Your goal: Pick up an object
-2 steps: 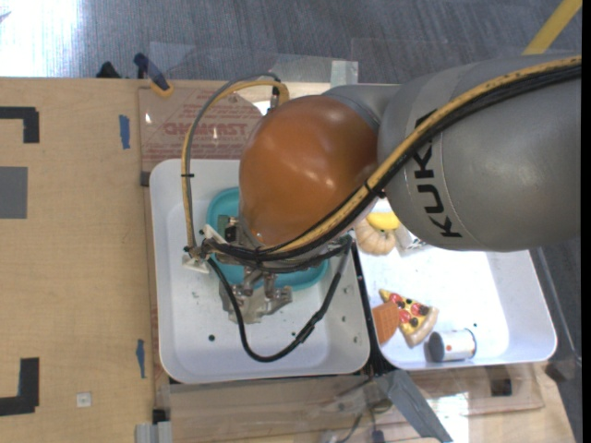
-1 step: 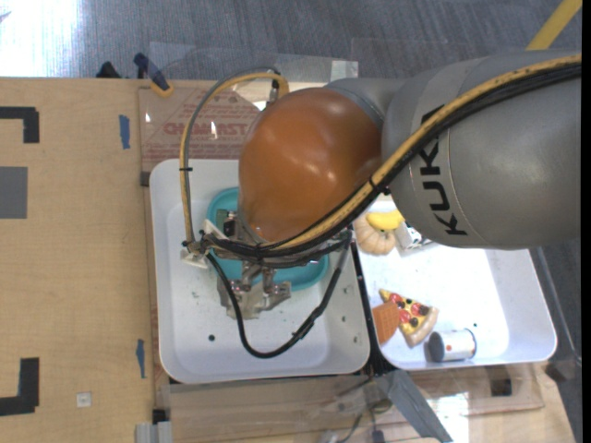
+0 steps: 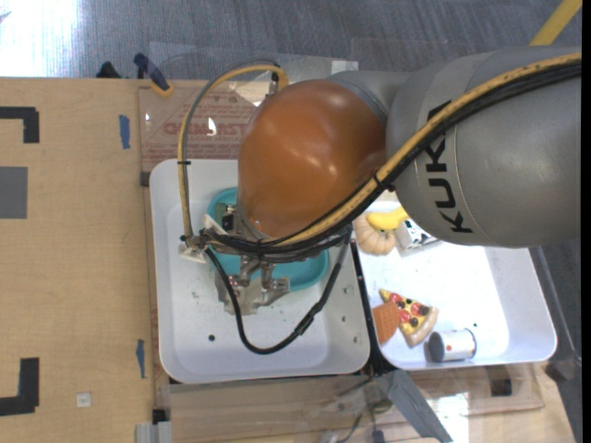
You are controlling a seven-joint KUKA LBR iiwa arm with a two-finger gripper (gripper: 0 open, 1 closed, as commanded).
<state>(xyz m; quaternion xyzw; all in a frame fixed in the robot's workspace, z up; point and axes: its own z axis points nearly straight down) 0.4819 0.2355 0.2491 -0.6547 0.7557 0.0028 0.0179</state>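
- The arm (image 3: 480,146) reaches in from the right of the frame, and its orange band (image 3: 309,160) covers much of the left bin (image 3: 175,340) at the centre of the picture.
- The hand (image 3: 251,289) hangs low over the left bin, just below the orange band, among black cables (image 3: 277,340); whether it is wide, narrow or holding anything, I cannot tell.
- The nearest thing to it is a teal object (image 3: 314,268), partly hidden under the arm, lying in the middle of the left bin right beside the hand. Its curved edge suggests a shallow dish or lid, though most of it is covered.
- If it is thin plastic, it is likely light, stiff and a little slick; the rim looks like the best place to pinch, since a flat face gives two digits nothing to close on.
- In the right bin (image 3: 536,340), lower right of the frame, lie a pizza slice toy (image 3: 404,318), a small grey cylinder (image 3: 452,344), and, higher up against the arm, a yellow piece (image 3: 386,220) and a pale pumpkin-like piece (image 3: 374,238).
- These look like light toy pieces: the slice is flat and best taken across its edges, and the cylinder may roll, so across its body seems safest.
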